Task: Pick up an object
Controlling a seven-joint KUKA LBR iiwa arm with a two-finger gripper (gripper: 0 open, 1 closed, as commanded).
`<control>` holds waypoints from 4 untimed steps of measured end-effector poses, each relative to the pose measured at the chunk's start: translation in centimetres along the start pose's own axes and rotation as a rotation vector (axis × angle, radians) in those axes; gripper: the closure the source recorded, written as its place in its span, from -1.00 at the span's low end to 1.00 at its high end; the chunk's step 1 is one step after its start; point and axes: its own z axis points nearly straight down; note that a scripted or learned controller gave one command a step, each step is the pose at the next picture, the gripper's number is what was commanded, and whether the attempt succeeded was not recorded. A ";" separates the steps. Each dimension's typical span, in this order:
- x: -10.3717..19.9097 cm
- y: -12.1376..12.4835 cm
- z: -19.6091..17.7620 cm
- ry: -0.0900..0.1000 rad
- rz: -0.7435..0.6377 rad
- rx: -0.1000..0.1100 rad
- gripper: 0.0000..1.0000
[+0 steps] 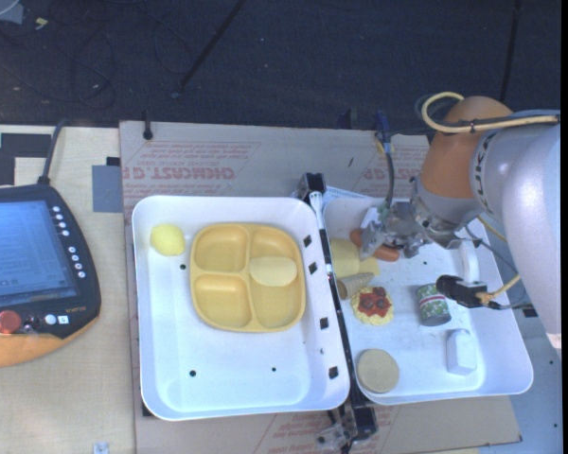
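Note:
My gripper [387, 235] is low in the far left part of the right bin [500, 365], right over an orange-red sausage-like piece [385, 251]. The view does not show whether anything is gripped. Close by lie a yellow cheese wedge [345, 253], a pale cone-shaped piece [358, 281], a small tart with red berries [373, 305], a green can [433, 305], a white block [461, 351] and a tan round disc [379, 371].
The left bin [227, 372] holds a yellow divided plate [221, 297] with a pale yellow piece [274, 270] in one compartment, and a yellow ball [168, 240] at the far left. A control tablet [28, 263] lies on the bench to the left.

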 end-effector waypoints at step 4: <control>6.0 -8.3 -14.7 0.000 -0.001 -0.012 1.00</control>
